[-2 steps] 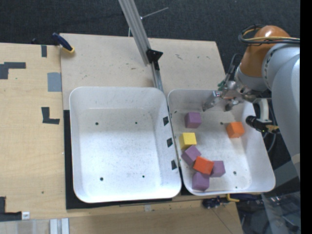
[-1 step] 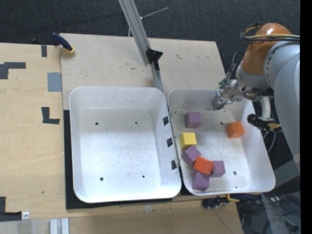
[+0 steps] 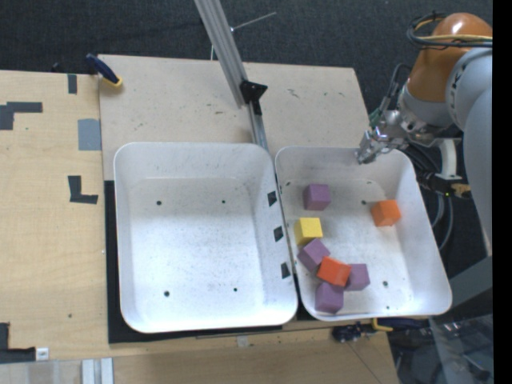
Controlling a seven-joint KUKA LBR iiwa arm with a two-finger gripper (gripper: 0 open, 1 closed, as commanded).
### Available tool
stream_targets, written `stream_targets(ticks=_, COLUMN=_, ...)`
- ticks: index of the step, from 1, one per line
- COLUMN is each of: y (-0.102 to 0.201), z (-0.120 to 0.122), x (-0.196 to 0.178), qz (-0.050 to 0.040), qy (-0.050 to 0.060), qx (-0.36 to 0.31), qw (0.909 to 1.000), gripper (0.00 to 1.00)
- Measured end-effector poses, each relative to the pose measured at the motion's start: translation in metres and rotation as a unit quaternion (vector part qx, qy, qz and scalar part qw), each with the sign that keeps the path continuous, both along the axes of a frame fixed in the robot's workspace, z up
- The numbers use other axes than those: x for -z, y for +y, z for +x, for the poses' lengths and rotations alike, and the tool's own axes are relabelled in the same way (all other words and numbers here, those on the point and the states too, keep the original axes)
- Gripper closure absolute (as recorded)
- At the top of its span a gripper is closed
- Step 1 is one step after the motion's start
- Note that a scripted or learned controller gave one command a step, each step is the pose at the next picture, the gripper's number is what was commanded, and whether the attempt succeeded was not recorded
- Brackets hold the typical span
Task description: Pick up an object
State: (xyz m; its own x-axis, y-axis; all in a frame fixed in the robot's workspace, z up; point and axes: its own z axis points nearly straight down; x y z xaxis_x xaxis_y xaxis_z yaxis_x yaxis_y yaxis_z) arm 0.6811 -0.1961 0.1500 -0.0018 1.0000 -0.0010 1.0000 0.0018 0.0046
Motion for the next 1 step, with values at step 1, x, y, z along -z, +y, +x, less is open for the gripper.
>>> stream_targets(ticks=1, y=-0.0070, z=-0.0036, x=-0.0497, qz=-0.0004, qy=0.000, qx=0.000, qw=1.0000, gripper=1.00)
